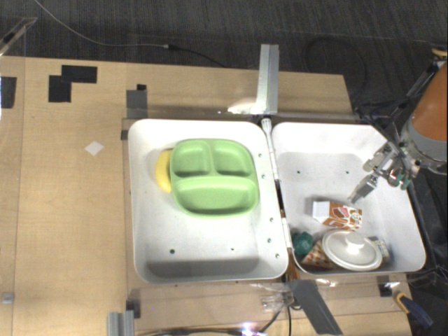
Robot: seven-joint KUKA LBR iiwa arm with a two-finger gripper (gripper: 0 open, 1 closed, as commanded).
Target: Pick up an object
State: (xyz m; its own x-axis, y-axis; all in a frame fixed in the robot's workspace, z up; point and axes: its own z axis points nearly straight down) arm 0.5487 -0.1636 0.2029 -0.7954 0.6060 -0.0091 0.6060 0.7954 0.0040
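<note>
Arm: a grey arm [428, 121] with an orange band enters at the right edge of the frame, upper middle, and slants down and left over the right bin.
Pincer: the pincer [358, 192] hangs at the arm's lower-left end, above the right bin's bare floor, its two thin fingers pointing down-left; they look close together, with nothing between them, but I cannot tell for sure whether they are parted or closed.
Right bin: a shallow white bin [315, 142] at right of centre; its things are crowded into the lower part.
Packet: a small white and orange packet [337, 215] lies just below and left of the pincer tips, apart from them.
Lid: a round white lid [352, 250] with a knob sits below the packet, at the bin's lower edge.
Green thing: a small dark green thing [303, 243] lies left of the lid, near the lower-left corner.
Left bin: a white bin [203, 254] at centre frame, touching the right bin's side.
Plate: a green divided plate [212, 176] lies in the left bin's upper half.
Yellow thing: a yellow thing [162, 171] pokes out from under the plate's left edge.
Surface: a pale wooden surface [63, 187] carries both bins, with black marks at upper left.
</note>
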